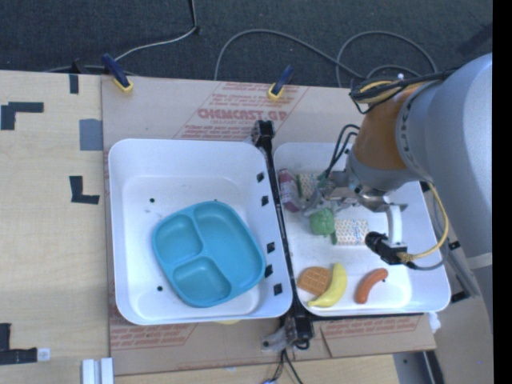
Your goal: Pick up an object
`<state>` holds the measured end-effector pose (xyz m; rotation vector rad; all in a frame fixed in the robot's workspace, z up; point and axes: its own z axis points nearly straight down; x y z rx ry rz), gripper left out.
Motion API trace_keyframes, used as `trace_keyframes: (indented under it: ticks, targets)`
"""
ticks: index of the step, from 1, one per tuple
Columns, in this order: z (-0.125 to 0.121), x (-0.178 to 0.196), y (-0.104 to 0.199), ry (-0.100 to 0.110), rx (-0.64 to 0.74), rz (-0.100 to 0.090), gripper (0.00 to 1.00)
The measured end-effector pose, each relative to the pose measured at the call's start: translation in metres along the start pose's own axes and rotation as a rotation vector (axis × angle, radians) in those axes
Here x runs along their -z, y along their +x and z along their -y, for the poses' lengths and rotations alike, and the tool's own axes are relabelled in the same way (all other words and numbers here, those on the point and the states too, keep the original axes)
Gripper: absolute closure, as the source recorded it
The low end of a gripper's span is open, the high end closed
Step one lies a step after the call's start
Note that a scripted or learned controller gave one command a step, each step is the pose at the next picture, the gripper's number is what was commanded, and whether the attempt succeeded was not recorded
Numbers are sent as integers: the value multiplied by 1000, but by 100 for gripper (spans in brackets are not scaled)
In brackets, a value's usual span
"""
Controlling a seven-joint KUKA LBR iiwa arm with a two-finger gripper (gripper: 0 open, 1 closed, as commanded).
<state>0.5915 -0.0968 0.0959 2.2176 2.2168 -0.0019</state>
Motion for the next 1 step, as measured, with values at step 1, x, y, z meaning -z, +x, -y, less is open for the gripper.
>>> trace_keyframes:
  ticks: [1]
  targets:
    - [24, 89, 84, 4, 2, -6, 100]
